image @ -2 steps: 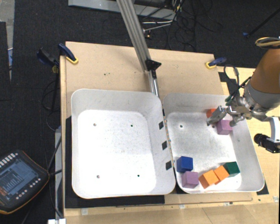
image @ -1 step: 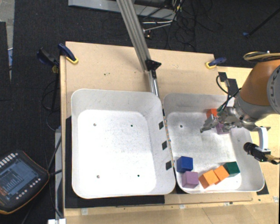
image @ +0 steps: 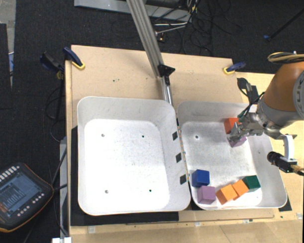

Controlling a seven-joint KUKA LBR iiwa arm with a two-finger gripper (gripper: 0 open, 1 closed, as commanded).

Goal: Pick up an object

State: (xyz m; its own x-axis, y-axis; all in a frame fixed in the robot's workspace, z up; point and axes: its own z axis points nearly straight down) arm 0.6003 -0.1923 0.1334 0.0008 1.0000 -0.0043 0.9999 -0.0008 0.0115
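Note:
My gripper (image: 239, 132) is low over the upper right part of the right bin (image: 212, 113). It hangs directly above a small purple block (image: 237, 142) that lies on the bin floor. An orange block (image: 230, 125) sits against the gripper's left side. The gripper's body hides how it meets the purple block. Along the bin's front edge lie a blue cube (image: 201, 176), a purple cube (image: 206, 194), an orange block (image: 227, 192) and a green block (image: 251, 184).
The left bin (image: 126, 152) stands beside the right one, its white floor speckled. A slanted metal pole (image: 147, 36) comes down to the gap between the bins at the back. Clamps sit at the bench's back corners.

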